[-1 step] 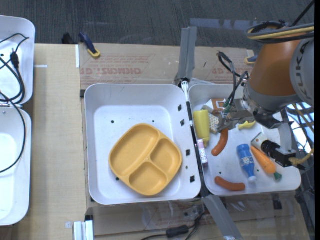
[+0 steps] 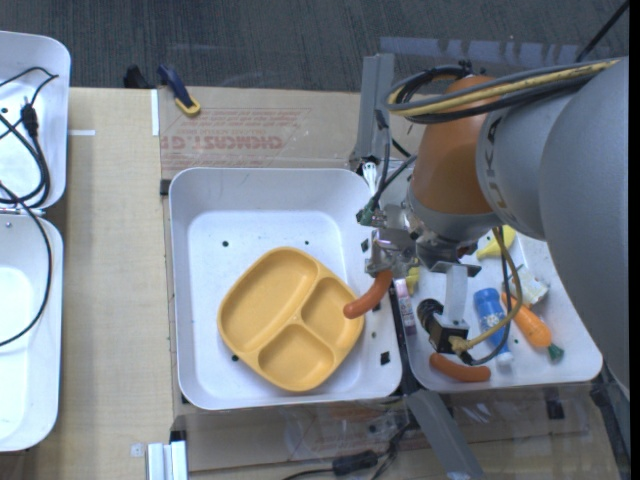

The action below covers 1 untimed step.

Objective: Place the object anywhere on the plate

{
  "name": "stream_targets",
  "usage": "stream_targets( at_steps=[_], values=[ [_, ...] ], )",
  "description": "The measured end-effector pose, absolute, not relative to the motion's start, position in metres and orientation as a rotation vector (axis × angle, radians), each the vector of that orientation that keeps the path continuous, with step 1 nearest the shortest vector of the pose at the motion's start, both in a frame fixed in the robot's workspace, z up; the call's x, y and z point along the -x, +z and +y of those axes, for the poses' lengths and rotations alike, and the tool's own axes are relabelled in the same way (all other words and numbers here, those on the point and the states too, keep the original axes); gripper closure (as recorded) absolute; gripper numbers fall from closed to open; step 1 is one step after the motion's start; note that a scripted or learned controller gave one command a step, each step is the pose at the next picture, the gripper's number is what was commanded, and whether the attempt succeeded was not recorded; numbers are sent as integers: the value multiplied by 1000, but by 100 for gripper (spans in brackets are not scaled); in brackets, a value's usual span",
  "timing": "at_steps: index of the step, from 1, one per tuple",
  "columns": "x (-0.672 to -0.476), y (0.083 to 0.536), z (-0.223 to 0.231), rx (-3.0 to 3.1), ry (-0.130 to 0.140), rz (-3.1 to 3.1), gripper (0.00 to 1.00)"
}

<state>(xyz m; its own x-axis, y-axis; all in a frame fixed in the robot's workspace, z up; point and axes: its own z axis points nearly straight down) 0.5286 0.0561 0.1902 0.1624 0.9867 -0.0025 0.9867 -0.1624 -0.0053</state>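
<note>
A yellow three-compartment plate [image 2: 290, 318] lies tilted in the left white bin [image 2: 200, 268]. An orange-red sausage [image 2: 367, 295] hangs at a slant over the plate's right edge, its upper end between the fingers of my gripper [image 2: 386, 271]. The gripper sits at the inner right wall of that bin, just below the orange band of the arm [image 2: 450, 168], and is shut on the sausage. The sausage's lower tip is close above the plate's upper right compartment; whether it touches is unclear.
The right bin [image 2: 570, 328] holds a second sausage [image 2: 460, 371], a blue bottle [image 2: 490, 313], a carrot [image 2: 530, 323], a yellow piece [image 2: 500, 243] and other small items. Cables trail over white trays [image 2: 30, 168] at the far left. Cardboard [image 2: 250, 133] lies behind the bins.
</note>
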Motion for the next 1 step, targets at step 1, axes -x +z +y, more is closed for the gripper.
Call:
stream_targets(
  at_steps=[1],
  values=[
    [-529, 190, 56, 2393, 8, -2032, 0]
  ],
)
